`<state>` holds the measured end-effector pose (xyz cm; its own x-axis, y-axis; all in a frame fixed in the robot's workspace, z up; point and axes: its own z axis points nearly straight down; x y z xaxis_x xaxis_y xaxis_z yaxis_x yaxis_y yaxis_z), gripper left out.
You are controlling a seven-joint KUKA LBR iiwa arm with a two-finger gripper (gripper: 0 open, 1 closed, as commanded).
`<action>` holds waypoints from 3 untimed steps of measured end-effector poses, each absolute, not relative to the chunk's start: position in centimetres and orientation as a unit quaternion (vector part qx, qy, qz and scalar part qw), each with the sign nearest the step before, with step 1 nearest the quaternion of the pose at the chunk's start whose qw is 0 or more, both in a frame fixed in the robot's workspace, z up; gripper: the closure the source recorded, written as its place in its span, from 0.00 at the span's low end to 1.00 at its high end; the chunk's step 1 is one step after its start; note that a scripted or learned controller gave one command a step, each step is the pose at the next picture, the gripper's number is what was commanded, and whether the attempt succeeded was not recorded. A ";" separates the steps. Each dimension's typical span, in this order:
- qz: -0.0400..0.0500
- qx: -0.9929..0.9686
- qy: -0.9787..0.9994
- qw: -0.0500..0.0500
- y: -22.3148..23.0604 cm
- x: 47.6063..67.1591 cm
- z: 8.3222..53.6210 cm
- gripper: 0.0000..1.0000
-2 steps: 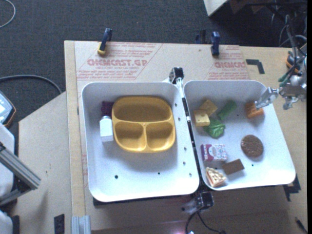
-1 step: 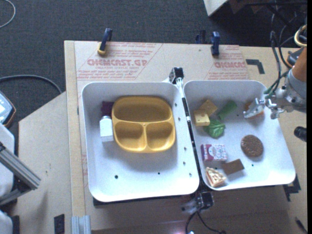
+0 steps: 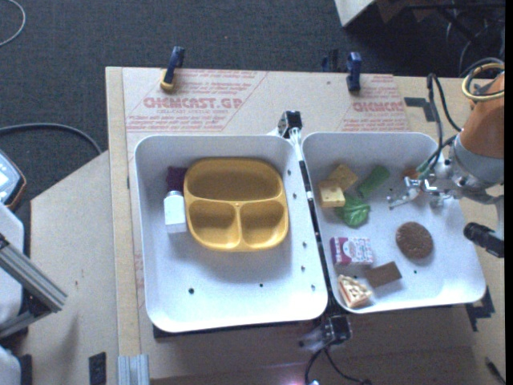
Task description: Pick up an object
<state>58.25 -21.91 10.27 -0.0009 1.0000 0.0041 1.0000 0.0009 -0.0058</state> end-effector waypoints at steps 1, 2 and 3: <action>-0.002 -0.706 -0.708 0.004 -21.5 58.4 8.5 0.00; -0.001 -0.706 -0.708 0.001 -21.7 58.4 9.6 1.00; -0.001 -0.707 -0.707 -0.003 -22.3 58.7 14.1 1.00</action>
<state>58.74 -22.35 14.09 0.0001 1.0000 -0.0034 1.0000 -0.0001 0.0061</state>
